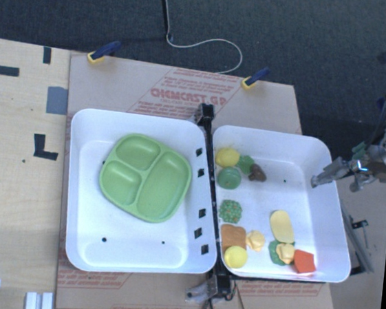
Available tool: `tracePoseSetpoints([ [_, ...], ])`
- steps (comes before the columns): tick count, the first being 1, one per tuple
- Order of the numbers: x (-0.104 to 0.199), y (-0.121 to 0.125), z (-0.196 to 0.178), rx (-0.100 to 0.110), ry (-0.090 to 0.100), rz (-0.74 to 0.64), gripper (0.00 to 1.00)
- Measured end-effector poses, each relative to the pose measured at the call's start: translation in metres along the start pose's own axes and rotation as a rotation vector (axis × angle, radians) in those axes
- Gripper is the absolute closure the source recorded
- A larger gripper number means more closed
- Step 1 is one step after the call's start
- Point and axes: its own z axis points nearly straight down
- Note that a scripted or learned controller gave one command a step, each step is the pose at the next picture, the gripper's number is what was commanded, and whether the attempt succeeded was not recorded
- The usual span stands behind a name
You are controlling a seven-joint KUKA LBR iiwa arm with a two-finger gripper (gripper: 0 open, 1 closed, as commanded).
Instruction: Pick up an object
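Two shallow white plastic bins sit side by side on the desk (9, 185). The left bin (80, 172) holds a green three-compartment plastic tray (147, 178), lying flat near its centre. The right bin (312, 198) holds small toy food pieces: a yellow lemon-like ball (227, 156) at 10 o'clock, a green round piece (230, 178) just below it, a brown lump (257, 172) beside them, a green broccoli-like piece (230, 210), a pale yellow oval (282, 226) and an orange-red block (305, 261) at 5 o'clock. The end effector (347, 171) hangs at the right bin's rim at 3 o'clock, nothing seen between its fingers; whether they are spread cannot be told.
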Motion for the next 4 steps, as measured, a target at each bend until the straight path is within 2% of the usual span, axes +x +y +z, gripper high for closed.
tracePoseSetpoints([
  [1, 0.013, -0.015, -0.164, -0.019, -0.006, -0.003, 0.00],
  [2, 0.013, -0.015, -0.163, -0.002, -0.003, -0.002, 1.00],
  [3, 0.049, -0.024, -0.273, -0.013, -0.003, -0.005, 1.00],
  [4, 0.118, -0.049, -0.174, 0.009, 0.003, -0.006, 1.00],
])
